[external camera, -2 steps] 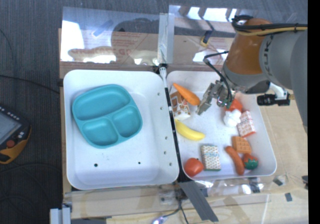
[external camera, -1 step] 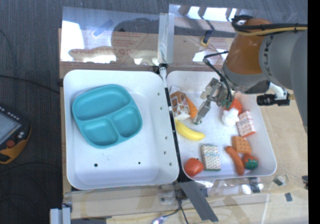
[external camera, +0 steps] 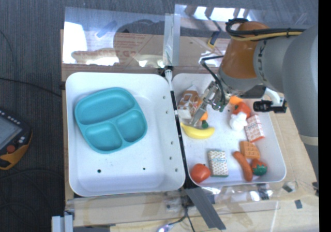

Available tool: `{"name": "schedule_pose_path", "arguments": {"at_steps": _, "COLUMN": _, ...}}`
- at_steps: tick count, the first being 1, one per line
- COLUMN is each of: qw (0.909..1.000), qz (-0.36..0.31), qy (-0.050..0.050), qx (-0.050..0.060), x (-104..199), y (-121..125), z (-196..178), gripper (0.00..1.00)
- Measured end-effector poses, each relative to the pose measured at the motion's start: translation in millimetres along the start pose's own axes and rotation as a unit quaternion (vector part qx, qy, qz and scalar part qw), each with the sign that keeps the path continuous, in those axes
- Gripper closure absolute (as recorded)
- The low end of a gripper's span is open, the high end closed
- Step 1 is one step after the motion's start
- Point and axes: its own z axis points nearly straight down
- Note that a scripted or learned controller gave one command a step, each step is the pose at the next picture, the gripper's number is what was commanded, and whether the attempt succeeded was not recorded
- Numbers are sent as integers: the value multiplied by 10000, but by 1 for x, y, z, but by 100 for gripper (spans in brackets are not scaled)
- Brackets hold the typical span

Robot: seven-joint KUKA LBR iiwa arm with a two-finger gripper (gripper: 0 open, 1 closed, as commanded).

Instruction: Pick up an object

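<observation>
Leftward, a teal tray [external camera: 109, 118] lies in one bin [external camera: 93, 176]. Rightward, the tool [external camera: 202, 113] hangs low over the banana [external camera: 197, 131] and snack pack [external camera: 188, 101]; nothing looks lifted yet, and its state cannot be told.

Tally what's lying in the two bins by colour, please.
Teal: 1, the divided plate
Yellow: 1, banana
Red: 1, tomato
Orange: 3, carrot, waffle, sausage
White or printed packs: 4
Total: 10
</observation>
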Motion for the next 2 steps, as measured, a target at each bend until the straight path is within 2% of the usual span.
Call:
{"name": "schedule_pose_path", "arguments": {"at_steps": 1, "qw": 9934, "qz": 1146, "qy": -10, "qx": -24, "x": 15, "y": -19, "z": 0, "gripper": 0}}
{"name": "schedule_pose_path", "arguments": {"at_steps": 2, "qw": 9935, "qz": 1138, "qy": -41, "qx": -16, "x": 13, "y": -19, "z": -12, "gripper": 100}}
